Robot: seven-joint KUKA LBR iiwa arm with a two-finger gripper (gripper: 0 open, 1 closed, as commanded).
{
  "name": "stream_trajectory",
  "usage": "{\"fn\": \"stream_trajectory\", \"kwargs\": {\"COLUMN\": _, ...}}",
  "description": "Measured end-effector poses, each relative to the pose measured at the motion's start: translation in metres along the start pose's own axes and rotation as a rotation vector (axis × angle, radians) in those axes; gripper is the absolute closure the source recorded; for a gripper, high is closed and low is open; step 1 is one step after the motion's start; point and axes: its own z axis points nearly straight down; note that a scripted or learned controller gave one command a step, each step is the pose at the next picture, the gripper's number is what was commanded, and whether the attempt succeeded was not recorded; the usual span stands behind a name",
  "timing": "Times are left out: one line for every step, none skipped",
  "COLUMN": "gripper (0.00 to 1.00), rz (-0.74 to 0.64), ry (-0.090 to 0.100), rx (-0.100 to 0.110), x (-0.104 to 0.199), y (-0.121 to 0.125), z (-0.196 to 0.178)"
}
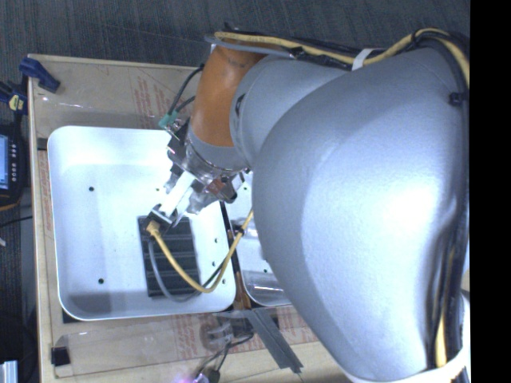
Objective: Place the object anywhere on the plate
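1. Plainly, the arm [359, 198] is nearest the camera: its grey bulk takes up the view's right half and covers most of the right bin [259, 290], of which a strip of rim and wall peeps out beneath it
2. Below the orange band [219, 94] the wrist leans down over the left bin [72, 214], with the pincer [211, 186] near that bin's right wall; whether it is apart, together or clamped on anything I cannot tell, since the wrist hardware crowds it
3. Where the object lies I cannot tell, nor the plate; my guess is that both sit under the arm, in the covered bin or beneath the wrist
4. The open floor of the left bin is plain white, with a few small dark dots
5. As for handling, I can judge only from the task: a thing meant for this pincer and a plate is probably small and light, so a grip across its narrowest width, near its middle, should keep it from swinging; stiffness, slipperiness and fragility I cannot tell
6. Farthest, the pale table [104, 86] runs behind both bins
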Motion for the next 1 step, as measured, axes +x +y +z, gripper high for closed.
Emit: {"fn": "stream_trajectory", "kwargs": {"gripper": 1.0, "rz": 0.28, "ry": -0.002, "rx": 0.0, "x": -0.0073, "y": 0.0614, "z": 0.0257}}
